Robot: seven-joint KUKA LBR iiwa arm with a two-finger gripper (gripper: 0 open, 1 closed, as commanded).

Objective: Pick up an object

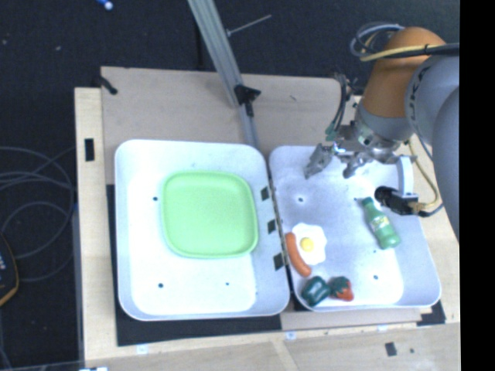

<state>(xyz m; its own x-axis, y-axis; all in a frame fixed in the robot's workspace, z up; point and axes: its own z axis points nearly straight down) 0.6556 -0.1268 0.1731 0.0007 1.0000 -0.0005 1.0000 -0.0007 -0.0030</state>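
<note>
Objects lie in the right bin: a green bottle on its side, a fried egg, an orange sausage touching it, and a dark green and red piece near the front wall. Above that bin's far end, the jaws stand spread apart, gripping nothing. A green plate sits in the left bin.

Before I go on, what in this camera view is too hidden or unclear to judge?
- Gripper: no object shows between the fingers; height above the right bin can't be judged.
- Dark green and red item at the bin's near edge: too small and blurred to identify.
- Green bottle: label unreadable.
</note>
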